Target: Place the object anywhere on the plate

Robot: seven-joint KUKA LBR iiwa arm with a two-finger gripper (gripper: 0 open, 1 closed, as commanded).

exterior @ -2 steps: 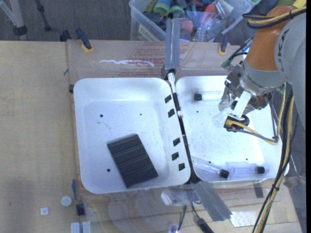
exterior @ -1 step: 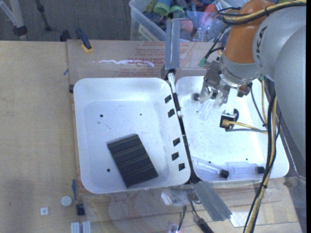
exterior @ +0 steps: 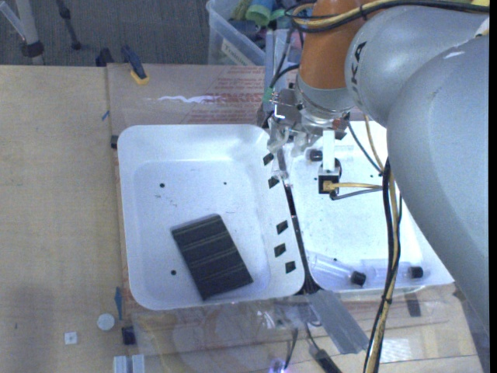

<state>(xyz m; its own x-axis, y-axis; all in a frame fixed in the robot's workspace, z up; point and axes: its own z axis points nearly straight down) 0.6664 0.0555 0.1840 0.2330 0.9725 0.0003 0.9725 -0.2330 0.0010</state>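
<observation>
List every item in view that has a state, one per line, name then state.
dark ridged plate: lying flat in the left bin, nothing on it
clear syringe-like object: lying on its side in the right bin, near the front wall
gripper: hanging over the divide between the bins, near their back
left bin: holds the plate
right bin: holds the clear object

Dark ridged plate in left bin; end effector above.
</observation>
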